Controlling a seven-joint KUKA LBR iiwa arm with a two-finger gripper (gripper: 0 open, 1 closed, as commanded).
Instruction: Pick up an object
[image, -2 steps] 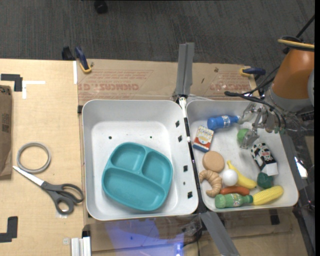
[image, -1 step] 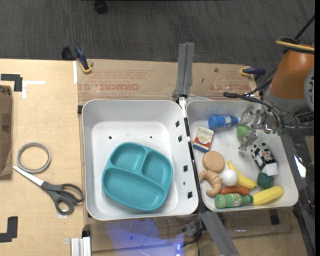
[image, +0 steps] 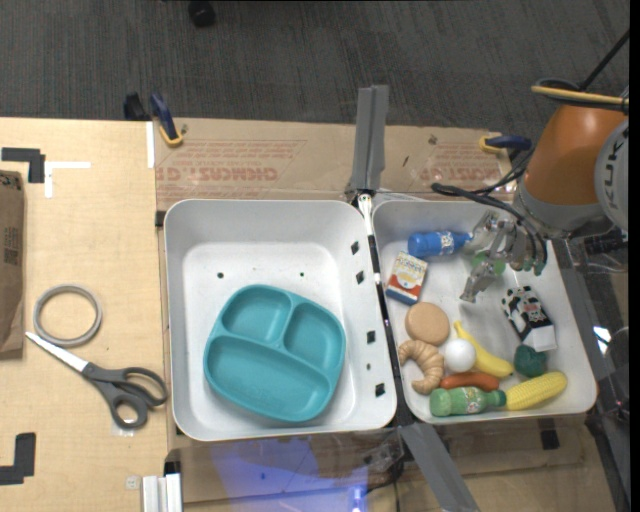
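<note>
Nearest the lens, a green bottle (image: 467, 402) lies on its side along the near wall of the right bin (image: 578, 345), well nearer the camera than the pincer (image: 487, 268), with a yellow corn cob (image: 535, 390) just beside it. Nothing is seen gripped by the pincer, and whether it is spread or pressed together cannot be told; it hangs over the far half of that bin on the grey arm (image: 575, 165) with its orange band.

Every thing to pick lies in this right bin. Closest to the pincer, on its view-left side, are a blue bottle (image: 438, 243) lying flat and a red and white carton (image: 406, 277). On the other side, slightly nearer the camera, stands a black and white carton (image: 527, 312), with a dark green piece (image: 529, 360) beyond it. Camera-ward of the pincer sit a round tan biscuit (image: 428, 322), a croissant (image: 423, 362), a white ball (image: 458, 354), a banana (image: 485, 355) and an orange carrot (image: 470, 381), crowded together and touching.

Farther to the view-left of the pincer, the left bin (image: 190, 250) holds a teal divided plate (image: 275, 350). Well beyond that bin, on the wooden bench (image: 80, 200), lie scissors (image: 100, 375) and a roll of tape (image: 67, 313).
</note>
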